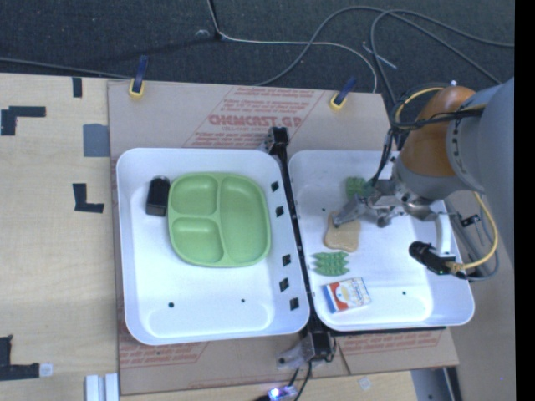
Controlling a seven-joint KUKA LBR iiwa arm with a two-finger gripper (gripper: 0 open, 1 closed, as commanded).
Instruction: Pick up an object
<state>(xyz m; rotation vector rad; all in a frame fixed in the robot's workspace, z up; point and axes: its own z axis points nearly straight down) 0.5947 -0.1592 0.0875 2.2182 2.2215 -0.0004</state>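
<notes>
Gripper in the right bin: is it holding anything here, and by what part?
Cannot be told. The gripper sits low over the tan flat object, but nothing shows between its fingers.

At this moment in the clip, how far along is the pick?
Done: the arm has reached into the right bin. In hand: the gripper sits low over the tan flat piece, beside a green object; no grasp is visible. Left: gripping and lifting. The green pea pod, the small card and the left bin's green plate lie untouched.
</notes>
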